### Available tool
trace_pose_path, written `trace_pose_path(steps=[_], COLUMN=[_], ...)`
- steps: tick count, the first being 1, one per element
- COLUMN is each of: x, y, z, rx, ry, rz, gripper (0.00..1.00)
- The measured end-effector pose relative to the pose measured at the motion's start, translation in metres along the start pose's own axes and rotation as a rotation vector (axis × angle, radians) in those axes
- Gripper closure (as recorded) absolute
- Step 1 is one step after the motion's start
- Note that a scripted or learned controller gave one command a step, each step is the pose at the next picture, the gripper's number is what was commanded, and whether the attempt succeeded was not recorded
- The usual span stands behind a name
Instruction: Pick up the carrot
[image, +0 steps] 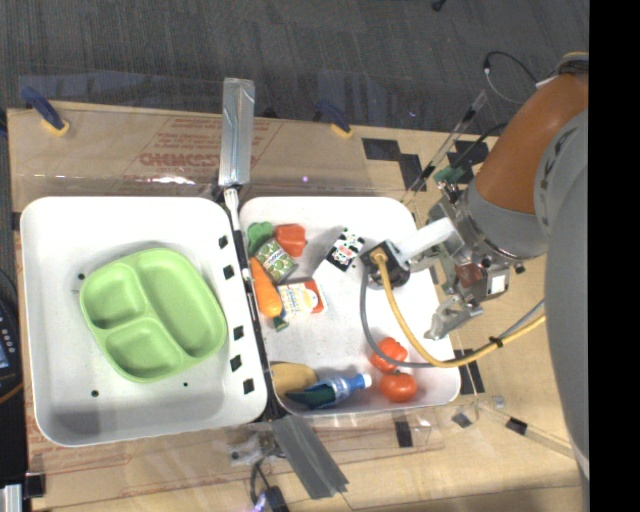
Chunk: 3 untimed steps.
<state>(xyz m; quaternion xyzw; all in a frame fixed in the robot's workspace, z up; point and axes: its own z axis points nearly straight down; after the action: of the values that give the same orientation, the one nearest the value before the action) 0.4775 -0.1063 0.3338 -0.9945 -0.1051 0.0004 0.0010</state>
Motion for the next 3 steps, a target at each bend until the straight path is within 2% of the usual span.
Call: trace_pose_path(steps=[1, 2, 3], x=[0.006, 0.019, 0.034], y=[-0.030, -0.077, -0.131], z=[-0.057, 0.085, 0.144], rx=[-0.001, 0.002, 0.002], ry=[0.002, -0.007, -0.006], rz=[-0.048, 0.002, -0.489], gripper=[0.00, 0.00, 0.00])
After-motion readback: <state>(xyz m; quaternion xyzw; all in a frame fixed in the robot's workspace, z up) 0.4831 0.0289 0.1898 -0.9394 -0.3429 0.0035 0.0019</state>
